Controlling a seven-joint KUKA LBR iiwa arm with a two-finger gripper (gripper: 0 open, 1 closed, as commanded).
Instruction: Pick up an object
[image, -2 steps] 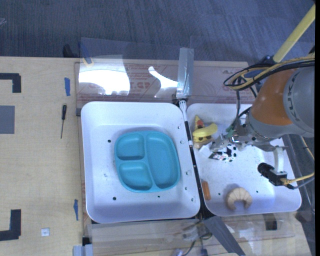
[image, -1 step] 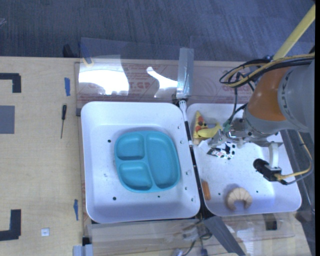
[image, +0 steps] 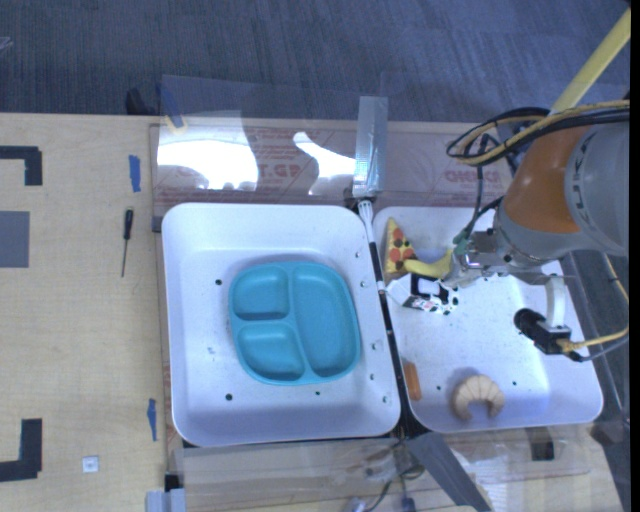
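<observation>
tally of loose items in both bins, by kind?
Divided plate, blue, left bin: 1
Croissant, right bin: 1
Pizza slice, right bin: 1
Banana, right bin: 1
Small black-and-white item, kind unclear: 1
Small orange piece, kind unclear: 1
Total: 6

The right bin (image: 500, 335) lies directly under the gripper (image: 463, 263), and the left bin (image: 190, 330) touches it on the side away from the arm. A grey metal bar (image: 369, 145) stands just beyond the gripper, at the bins' far joint. A screwdriver (image: 126, 238) and a blue tape strip (image: 134, 172) lie well apart from it, past the left bin on the wooden bench (image: 70, 330).
</observation>
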